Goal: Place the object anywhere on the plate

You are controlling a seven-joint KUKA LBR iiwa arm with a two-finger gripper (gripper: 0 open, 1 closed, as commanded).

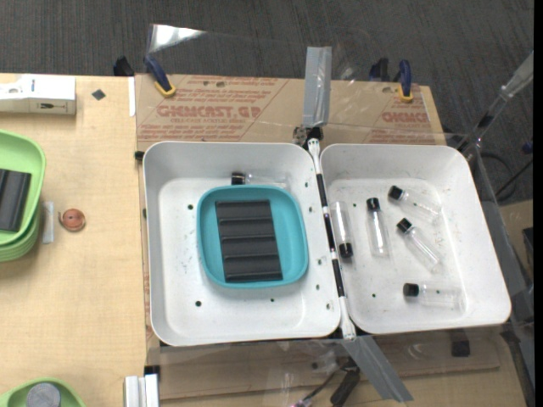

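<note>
Camera view: teal plate sits in the left bin, a black ribbed insert on it; one capped vial lies just behind the plate; five vials scattered in the right bin; gripper state cannot be told; bare bin floor rings the plate.

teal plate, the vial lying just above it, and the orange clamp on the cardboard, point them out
teal plate (208,246): camera view, on its bare left rim
vial (254,178): camera view, on its clear body beside the black cap
orange clamp (159,78): camera view, on its handle at the cardboard's left corner
</note>
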